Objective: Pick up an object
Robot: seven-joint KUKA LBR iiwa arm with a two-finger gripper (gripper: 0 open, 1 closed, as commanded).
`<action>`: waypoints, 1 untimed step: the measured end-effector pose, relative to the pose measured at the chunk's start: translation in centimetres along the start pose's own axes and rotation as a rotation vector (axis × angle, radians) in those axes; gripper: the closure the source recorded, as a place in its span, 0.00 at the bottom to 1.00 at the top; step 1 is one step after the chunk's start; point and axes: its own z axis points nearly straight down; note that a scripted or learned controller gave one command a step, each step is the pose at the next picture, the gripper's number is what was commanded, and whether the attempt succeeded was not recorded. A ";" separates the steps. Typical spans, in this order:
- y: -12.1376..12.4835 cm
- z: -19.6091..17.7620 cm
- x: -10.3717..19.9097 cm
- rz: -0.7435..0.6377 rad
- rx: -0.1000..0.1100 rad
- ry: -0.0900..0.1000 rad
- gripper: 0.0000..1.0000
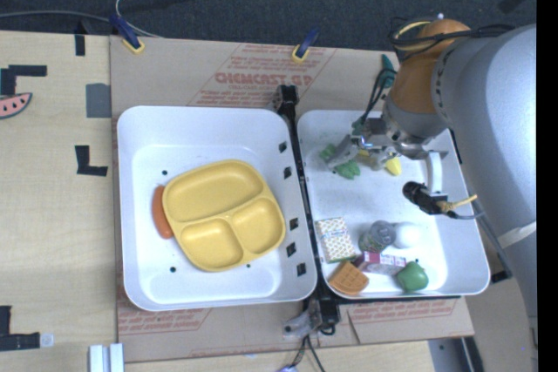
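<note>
1. The tool (373, 149) hangs low over the back half of the right bin (466, 261), below the grey arm's orange band. I cannot tell whether it is open or closed.
2. Two green pieces (340, 162), the nearest things to pick, lie just beside the tool, toward that bin's left wall. A small yellow piece (393, 166) lies just beside the tool on its front side.
3. In the front half of the right bin, a patterned packet (334, 238) lies by the left wall, then a grey lump (379, 233) touching a white ball (406, 233).
4. Along that bin's front wall are an orange wafer (349, 279), a pink and white pack (384, 260) and a green fruit (412, 276).
5. Left of the right bin, the second bin (144, 144) holds a yellow divided plate (222, 213), with an orange thing (160, 213) poking out at its left edge.
6. Both bins rest on brown cardboard (200, 74) on the desk (52, 205).
</note>
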 end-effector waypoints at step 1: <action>-0.1 -0.9 -0.1 -0.001 0.006 -0.002 1.00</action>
